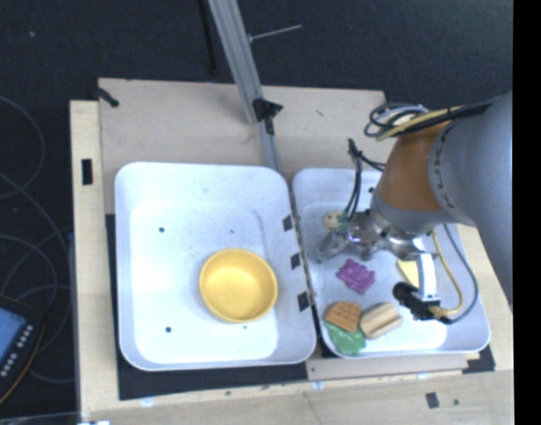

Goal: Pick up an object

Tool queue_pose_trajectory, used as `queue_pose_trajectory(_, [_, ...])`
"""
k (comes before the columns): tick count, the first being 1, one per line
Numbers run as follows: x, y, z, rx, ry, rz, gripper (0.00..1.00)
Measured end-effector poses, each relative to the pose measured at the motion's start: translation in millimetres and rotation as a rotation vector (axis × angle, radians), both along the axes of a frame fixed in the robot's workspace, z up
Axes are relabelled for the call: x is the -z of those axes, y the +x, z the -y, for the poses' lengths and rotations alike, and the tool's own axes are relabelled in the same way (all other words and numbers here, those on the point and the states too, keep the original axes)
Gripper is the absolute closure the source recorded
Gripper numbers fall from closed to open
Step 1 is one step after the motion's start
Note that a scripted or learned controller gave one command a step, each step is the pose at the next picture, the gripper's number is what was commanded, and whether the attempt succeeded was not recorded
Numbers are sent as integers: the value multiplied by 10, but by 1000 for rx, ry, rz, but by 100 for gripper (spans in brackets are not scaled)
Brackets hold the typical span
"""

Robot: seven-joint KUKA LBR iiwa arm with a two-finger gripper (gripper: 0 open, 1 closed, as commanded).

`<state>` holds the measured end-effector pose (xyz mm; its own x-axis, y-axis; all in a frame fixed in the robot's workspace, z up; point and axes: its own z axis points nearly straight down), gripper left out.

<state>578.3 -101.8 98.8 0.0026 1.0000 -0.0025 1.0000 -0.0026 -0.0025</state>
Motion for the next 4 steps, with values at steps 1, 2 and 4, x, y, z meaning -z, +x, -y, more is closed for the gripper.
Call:
queue_pose_trajectory(1, [-132,18,1,6,2,7,100])
queue_pose_trajectory(2, [-569,12,24,5,2,8,100])
queue_pose_trajectory(4, [-1786,16,130,-6,0,10,100])
